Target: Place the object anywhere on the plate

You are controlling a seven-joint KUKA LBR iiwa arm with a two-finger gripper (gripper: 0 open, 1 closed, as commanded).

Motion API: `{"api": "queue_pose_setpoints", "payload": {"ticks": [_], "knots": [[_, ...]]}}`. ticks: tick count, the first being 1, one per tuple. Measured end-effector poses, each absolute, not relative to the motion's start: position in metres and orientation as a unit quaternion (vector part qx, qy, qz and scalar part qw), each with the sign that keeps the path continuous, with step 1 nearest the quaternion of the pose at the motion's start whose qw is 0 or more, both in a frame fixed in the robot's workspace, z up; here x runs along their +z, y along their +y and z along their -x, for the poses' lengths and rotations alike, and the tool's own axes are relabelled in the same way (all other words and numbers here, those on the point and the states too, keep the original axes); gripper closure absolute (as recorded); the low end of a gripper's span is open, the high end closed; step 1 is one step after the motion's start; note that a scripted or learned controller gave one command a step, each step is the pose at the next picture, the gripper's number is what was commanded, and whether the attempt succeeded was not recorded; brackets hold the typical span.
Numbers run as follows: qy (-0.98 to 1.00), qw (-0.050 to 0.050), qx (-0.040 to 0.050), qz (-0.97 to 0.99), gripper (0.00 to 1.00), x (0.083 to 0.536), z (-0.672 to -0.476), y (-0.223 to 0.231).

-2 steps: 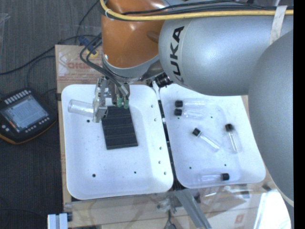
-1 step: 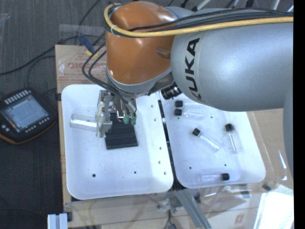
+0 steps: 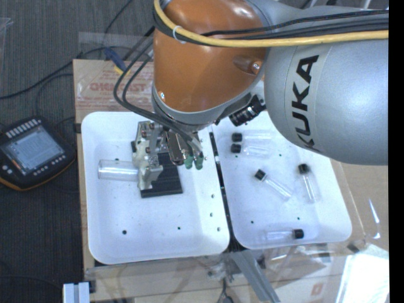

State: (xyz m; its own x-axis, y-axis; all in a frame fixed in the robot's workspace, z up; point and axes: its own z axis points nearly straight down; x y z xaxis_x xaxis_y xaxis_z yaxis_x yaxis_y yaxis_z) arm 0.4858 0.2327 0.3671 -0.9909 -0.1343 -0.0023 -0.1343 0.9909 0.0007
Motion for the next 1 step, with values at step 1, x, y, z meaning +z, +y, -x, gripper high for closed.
{"api": "queue_pose_setpoints", "payload": {"ticks": [1], "knots": [[0.997,0.001,0.0001,0.079,1.0,0.362,-0.5212,0.2328]]}}
